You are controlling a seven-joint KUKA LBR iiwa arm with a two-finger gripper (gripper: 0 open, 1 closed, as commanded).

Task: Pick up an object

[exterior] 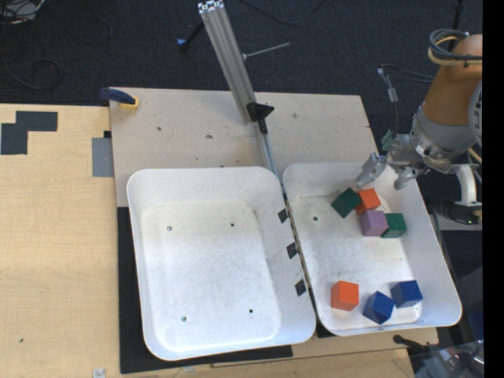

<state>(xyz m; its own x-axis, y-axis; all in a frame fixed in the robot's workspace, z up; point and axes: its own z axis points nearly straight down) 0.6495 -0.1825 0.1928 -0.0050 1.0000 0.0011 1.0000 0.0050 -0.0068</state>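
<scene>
My gripper (387, 173) hangs open over the far right part of the right bin (315, 186), with nothing between its fingers. Just below it lies a cluster of blocks: a dark green block (345, 203), an orange block (368, 200), a purple block (373, 223) and a smaller green block (394, 225). Near the bin's front edge sit another orange block (344, 295) and two blue blocks (379, 306) (406, 293).
The left bin (150, 191) lies beside the right one, with black clips (292, 250) along the shared rim. A slanted aluminium bar (230, 59) rises behind the bins. A blue-and-yellow clamp (119, 97) sits at the bench's far left corner.
</scene>
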